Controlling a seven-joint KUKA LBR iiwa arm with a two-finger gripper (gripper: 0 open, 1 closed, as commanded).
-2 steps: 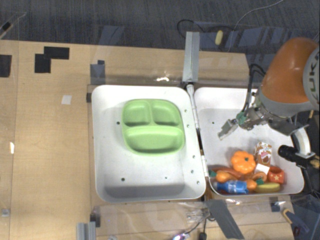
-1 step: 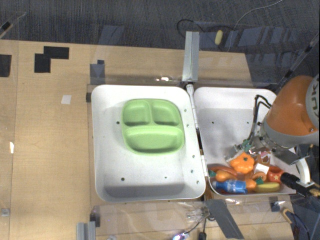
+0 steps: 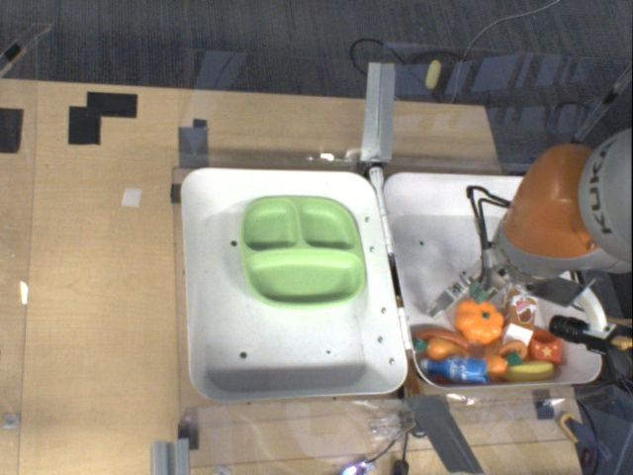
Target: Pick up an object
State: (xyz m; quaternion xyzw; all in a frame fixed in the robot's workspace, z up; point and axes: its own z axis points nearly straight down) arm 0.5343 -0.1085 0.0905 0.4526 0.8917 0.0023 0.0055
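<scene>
Toy pile (image 3: 490, 349) occupies right bin (image 3: 425, 226), lower right of frame; tool (image 3: 482, 287) directly above orange pumpkin (image 3: 479, 321), opening state indeterminate.

— What sits in the left white bin (image 3: 203, 295)?

— A green divided plate (image 3: 300, 248), three compartments, lying flat near the middle of the frame.

— And around the bins?

— A wooden tabletop (image 3: 89, 295) fills the left side, with black tape shapes (image 3: 99, 115) at the upper left and a small pale square (image 3: 132, 198) below them.

— Anything above?

— Dark carpeted floor (image 3: 198, 18) runs across the top, with a thin cable (image 3: 514, 13) at the upper right. A grey metal post (image 3: 378, 112) stands between the bins' top edges.
</scene>
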